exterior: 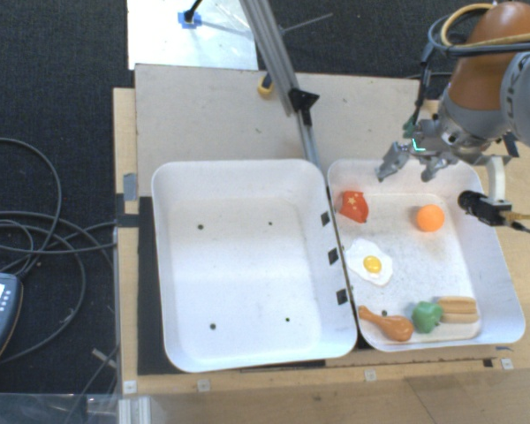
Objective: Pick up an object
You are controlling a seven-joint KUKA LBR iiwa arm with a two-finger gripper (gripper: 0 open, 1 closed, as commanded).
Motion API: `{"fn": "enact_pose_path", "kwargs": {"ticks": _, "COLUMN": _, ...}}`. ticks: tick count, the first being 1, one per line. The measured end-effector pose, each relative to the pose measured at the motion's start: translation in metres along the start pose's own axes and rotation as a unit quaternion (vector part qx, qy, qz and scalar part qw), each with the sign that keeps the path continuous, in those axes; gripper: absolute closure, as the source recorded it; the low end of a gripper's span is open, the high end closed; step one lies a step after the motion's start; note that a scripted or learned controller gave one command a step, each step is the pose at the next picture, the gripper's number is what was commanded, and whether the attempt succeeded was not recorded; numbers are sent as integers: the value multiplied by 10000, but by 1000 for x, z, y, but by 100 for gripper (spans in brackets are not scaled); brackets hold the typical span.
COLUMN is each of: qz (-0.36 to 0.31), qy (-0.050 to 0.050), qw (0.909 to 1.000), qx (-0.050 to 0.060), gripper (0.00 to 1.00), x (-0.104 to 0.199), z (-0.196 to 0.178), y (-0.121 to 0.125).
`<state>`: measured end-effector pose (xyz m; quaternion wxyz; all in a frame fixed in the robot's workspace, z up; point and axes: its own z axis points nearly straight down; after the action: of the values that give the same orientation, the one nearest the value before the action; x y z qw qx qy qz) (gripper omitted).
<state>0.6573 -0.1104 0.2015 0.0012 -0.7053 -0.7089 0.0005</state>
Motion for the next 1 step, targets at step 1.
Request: {"fn": "enact_pose_path", "kwargs": {"ticks": 1, "qz": -7, "qy": -7, "qw": 10000, "qx": -19, "gripper": 0, "x": 0, "z": -2, "y": 1}}
